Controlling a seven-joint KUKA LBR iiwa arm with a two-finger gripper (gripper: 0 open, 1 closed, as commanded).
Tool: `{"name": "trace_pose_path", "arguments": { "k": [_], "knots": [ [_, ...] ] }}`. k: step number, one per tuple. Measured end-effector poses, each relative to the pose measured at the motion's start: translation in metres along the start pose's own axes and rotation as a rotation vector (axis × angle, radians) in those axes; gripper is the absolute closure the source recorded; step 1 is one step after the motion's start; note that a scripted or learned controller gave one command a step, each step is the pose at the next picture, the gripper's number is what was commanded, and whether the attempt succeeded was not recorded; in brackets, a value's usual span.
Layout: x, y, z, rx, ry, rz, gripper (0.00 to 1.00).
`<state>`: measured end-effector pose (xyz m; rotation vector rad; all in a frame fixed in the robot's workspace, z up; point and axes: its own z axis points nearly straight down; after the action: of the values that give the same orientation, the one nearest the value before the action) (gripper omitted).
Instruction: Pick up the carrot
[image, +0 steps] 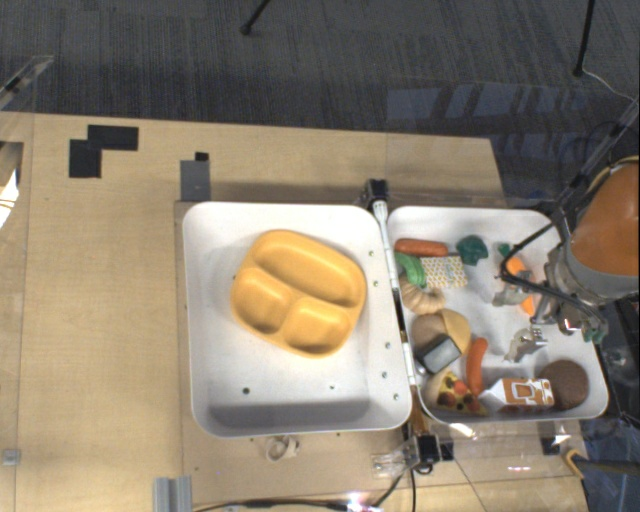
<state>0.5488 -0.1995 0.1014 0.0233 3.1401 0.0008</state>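
The carrot (514, 266) is a small orange piece with a green top, lying near the far right of the right bin (500, 212); dark cables partly cross it. My gripper (527, 335) hangs over the right side of that bin, a little nearer the front than the carrot and apart from it, above bare white floor. Nothing shows held in it. The grey arm with its orange band (612, 230) reaches in from the right and hides the bin's right wall.
The right bin also holds a red sausage (421, 247), a green piece (472, 248), a second sausage (476, 362), a brown round (566, 382), a small carton (527, 393) and other toy foods. A yellow divided plate (298, 290) lies in the left bin (215, 380).
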Motion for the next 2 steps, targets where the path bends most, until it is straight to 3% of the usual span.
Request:
{"name": "trace_pose_path", "arguments": {
  "k": [1, 2],
  "knots": [
    [-0.078, -0.004, 0.013, 0.000, -0.013, 0.485, 0.00],
    [-0.025, 0.003, 0.012, 0.000, -0.013, 0.368, 0.00]
  ]
}}
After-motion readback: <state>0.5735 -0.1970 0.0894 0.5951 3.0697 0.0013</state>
